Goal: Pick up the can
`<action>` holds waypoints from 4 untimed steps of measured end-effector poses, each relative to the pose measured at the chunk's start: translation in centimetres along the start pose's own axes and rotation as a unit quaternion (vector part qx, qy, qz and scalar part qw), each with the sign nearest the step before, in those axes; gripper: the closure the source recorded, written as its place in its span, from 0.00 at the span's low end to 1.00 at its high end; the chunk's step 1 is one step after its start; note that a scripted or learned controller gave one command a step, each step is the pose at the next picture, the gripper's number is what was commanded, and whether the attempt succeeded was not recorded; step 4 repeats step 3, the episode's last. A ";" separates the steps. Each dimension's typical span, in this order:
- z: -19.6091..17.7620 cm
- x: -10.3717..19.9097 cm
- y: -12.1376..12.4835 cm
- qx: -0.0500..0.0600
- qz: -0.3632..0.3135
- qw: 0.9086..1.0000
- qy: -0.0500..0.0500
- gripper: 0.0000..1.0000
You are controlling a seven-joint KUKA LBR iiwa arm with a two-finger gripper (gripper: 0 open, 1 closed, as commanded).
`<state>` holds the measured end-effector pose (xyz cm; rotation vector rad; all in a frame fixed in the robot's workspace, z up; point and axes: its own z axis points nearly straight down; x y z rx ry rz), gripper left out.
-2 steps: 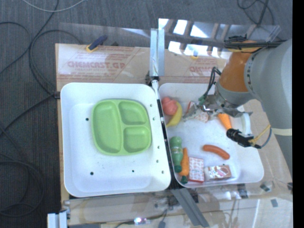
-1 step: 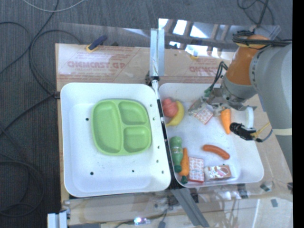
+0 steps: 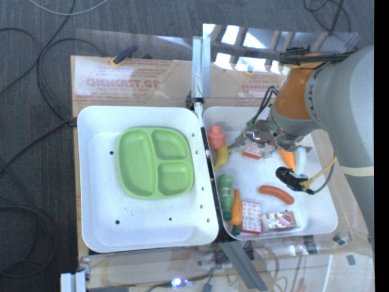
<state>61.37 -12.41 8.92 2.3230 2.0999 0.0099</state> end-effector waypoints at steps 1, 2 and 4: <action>0.0 -5.4 2.0 0.000 0.029 1.000 0.005 0.00; 0.2 -5.8 6.7 0.016 0.080 0.997 0.013 0.00; 0.0 -3.4 -4.3 0.003 0.041 0.999 0.002 0.00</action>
